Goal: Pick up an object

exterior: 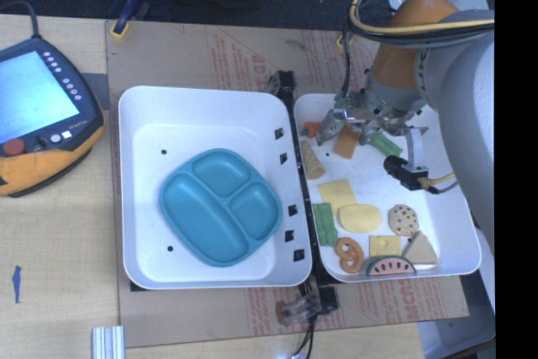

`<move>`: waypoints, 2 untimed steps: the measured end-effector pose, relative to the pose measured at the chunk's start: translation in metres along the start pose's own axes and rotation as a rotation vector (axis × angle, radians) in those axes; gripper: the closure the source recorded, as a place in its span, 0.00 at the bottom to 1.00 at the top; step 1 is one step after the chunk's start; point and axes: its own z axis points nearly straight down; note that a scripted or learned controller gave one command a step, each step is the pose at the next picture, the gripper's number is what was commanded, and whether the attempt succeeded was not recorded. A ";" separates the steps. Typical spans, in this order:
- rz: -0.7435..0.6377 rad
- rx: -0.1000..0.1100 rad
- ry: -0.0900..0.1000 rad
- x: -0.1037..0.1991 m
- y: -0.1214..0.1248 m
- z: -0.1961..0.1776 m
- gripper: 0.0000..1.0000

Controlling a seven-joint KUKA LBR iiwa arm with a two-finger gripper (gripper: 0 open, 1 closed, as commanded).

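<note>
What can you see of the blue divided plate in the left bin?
The blue divided plate is a rounded tray that looks like smooth plastic, moulded into three compartments: one long along its left side, two smaller on the right. It lies flat, turned at a slant, on the floor of the left bin, away from the walls. Its compartments hold nothing.

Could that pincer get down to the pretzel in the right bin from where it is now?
Probably yes. The pretzel lies open near the bin's front edge, nothing over it. The pincer is at the far end, so it must cross over the cheese first.

Wooden bench point(59, 265) with brown cardboard sheet point(210, 46), two white bins point(134, 181) side by side, control pendant point(42, 113) at left.
</note>
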 end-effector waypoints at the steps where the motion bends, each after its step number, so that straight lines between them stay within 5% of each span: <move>1: -0.001 -0.001 0.000 0.000 0.000 0.000 0.00; 2: 0.000 -0.002 0.002 -0.001 0.000 -0.001 0.00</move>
